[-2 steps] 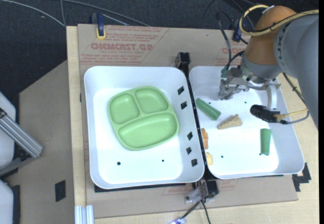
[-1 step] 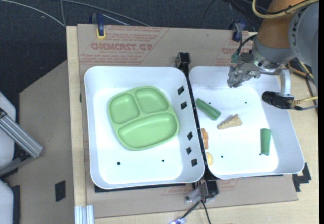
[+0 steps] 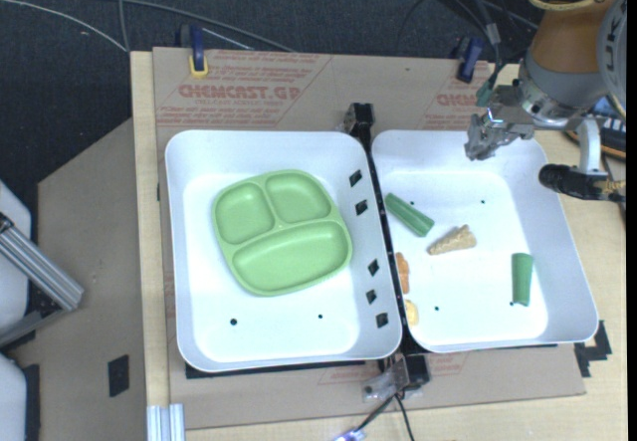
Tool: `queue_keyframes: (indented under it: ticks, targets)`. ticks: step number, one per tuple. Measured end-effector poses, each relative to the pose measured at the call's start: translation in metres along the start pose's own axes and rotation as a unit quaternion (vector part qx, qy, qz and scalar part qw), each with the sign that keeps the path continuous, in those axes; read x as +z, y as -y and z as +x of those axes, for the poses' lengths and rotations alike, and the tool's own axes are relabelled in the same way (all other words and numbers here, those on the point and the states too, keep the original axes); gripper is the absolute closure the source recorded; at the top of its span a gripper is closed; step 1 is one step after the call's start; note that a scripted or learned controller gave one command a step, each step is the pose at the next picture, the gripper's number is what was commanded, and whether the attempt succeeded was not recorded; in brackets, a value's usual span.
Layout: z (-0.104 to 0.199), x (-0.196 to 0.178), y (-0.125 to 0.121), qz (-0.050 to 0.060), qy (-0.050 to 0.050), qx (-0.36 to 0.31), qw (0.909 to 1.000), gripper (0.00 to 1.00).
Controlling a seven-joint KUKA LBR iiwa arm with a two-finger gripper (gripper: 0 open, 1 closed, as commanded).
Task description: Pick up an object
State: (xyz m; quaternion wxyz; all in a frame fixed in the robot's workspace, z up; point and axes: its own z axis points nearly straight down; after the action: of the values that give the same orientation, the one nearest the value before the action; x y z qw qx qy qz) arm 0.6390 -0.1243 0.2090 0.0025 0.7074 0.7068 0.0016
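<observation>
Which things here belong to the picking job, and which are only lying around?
For the job:
gripper
green cylinder
second green cylinder
tan wedge
small orange pieces
right bin

Lying about:
green divided plate
left bin
blue clamps

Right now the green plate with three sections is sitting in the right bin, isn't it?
Not quite. The camera view shows the green plate with three sections sitting in the left bin, not the right one. The right bin holds small food pieces.

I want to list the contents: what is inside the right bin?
The right bin holds two green cylinders, a tan wedge and small orange pieces. Nothing looks covered.
</observation>
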Motion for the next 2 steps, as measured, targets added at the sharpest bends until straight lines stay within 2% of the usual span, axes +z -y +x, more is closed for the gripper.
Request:
queue_keyframes:
  ticks: [1,2]
  targets:
    - [0.0,-0.044,-0.001,-0.001,0.0,-0.001,1.0,1.0]
    - [0.063,-0.043,0.006,0.004,-0.002,-0.003,1.0,1.0]
